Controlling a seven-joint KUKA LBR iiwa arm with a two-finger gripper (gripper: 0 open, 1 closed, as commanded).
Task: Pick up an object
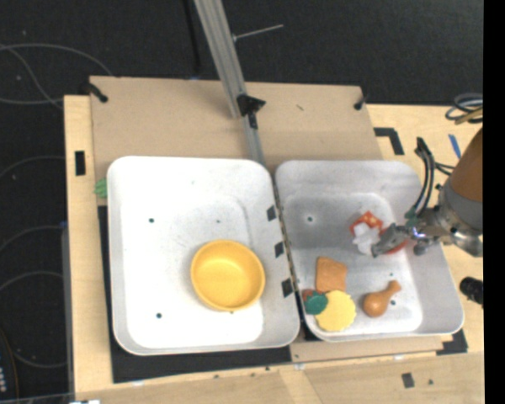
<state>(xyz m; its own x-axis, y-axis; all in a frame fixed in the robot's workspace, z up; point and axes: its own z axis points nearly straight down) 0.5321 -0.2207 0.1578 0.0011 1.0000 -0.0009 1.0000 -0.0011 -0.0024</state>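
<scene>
A tan bench (194, 116) is seen on a dark floor with loose cables (17, 66), and two white bins are borne on it side by side. One yellow bowl (228, 274) is held in the left bin (151, 192). Five small things are counted in the right bin (337, 183): a red-and-white toy (366, 230), a tan block (330, 273), a yellow disc (337, 310), a green piece (316, 303) and a brown drumstick (379, 299). The gripper (390, 239) is placed just beside the red-and-white toy; whether it is spread or pinched cannot be told.

Matt white plastic bins (194, 192) (scuffed grey), glossy yellow plastic bowl (227, 274), bare wood bench (185, 116).
</scene>
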